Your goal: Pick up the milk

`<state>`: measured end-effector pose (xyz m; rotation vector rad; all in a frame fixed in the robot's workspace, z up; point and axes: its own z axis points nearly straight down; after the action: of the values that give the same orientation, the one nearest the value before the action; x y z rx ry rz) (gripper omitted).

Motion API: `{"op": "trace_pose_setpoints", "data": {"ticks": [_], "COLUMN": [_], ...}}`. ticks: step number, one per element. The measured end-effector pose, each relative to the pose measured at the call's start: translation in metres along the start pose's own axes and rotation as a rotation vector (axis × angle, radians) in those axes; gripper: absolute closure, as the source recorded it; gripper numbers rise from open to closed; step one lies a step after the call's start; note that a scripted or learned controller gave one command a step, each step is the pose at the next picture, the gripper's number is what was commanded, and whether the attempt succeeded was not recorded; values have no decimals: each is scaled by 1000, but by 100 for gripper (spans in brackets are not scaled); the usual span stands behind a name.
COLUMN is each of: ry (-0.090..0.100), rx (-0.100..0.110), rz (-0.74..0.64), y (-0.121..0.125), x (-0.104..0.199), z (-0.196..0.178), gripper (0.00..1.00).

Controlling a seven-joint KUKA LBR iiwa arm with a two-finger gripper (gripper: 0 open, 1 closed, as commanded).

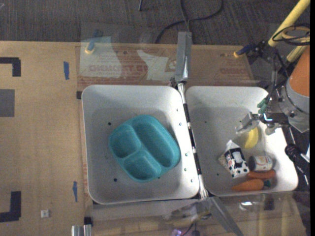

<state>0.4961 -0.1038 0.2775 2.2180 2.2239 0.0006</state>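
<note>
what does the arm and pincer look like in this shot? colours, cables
The arm enters from the right: grey body with an orange band above the wrist. The pincer is pale metallic grey with small teal-green accents near its base. Dark cables loop around the wrist area, and a yellow tube runs diagonally above it.

Arm (300,90) seemingly cropped at right.

A single fixed camera looks down from above the desk (39,132) at a slant — far enough off to take in both white bins whole, the left bin (93,146) and the right bin (211,107) side by side. Dark floor (74,9) runs along the far edge — the arm (300,82) enters from the right.
</note>
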Motion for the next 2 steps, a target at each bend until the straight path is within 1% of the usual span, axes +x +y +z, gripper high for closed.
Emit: {"op": "trace_pose_setpoints", "data": {"ticks": [1,2], "ry": [-1,-4], "rx": [-11,-13], "rz": [-68,-63], "y": [-6,-6], "x": [4,2], "z": [189,179], "gripper": [0,100]}}
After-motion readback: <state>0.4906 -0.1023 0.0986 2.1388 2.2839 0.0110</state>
